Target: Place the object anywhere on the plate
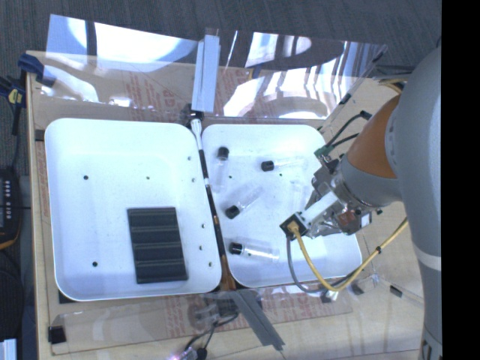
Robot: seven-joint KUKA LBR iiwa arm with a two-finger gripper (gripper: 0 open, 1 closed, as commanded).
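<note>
The task is judged to be at its start. Nothing is seen on the dark ridged plate (157,244), which lies in the left bin (82,216). Several clear vials (253,253) with black caps are scattered across the right bin (300,145), and the object is taken to be one of them. The gripper (337,216) is poised over that bin's right side, well apart from the plate. Whether it is open or closed cannot be told, and no vial is seen in it. Picking, carrying across and releasing are left to be done.
</note>
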